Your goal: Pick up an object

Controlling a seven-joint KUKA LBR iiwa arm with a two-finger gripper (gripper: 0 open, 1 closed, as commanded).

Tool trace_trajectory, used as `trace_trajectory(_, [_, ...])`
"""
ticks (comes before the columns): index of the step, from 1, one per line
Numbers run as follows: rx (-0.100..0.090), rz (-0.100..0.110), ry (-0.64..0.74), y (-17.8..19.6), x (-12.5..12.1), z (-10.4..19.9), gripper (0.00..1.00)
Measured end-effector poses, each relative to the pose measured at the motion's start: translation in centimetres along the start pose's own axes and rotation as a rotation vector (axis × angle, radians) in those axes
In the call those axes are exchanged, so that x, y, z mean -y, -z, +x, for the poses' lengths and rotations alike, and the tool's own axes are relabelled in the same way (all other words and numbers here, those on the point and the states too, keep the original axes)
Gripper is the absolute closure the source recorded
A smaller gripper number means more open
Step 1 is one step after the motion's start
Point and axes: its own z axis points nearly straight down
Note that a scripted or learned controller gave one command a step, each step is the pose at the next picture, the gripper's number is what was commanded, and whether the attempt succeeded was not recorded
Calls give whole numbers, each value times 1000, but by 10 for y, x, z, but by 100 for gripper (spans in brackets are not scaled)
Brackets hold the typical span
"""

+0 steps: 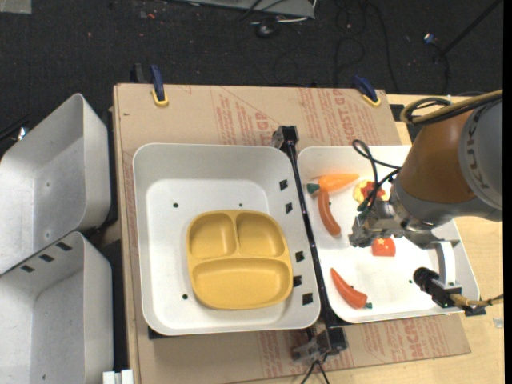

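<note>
In the right bin (400,306) lie an orange carrot (339,181), a reddish-brown sausage (329,214), a red chili pepper (350,289) near the front, and a small red-orange piece (384,247). A small yellow and red thing (368,189) lies partly hidden behind the cables. My gripper (364,232) hangs low over the middle of the right bin, just left of the red-orange piece and right of the sausage. The wrist hides what lies directly under it.
A yellow divided plate (238,259) lies in the left bin (152,214). A black divider (304,214) runs between the two bins. Two white trays (48,214) stand off the bench at the left.
</note>
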Motion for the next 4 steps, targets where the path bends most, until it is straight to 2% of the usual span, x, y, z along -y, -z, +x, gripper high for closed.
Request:
trace_trajectory(1, [1,-1,-1,56,-1,-11,100])
trace_trajectory(2, [0,2,0,71,-2,-11,100])
trace_trajectory(3, [-3,3,6,81,-17,47,100])
trace_trajectory(4, [-3,4,6,73,-37,102,100])
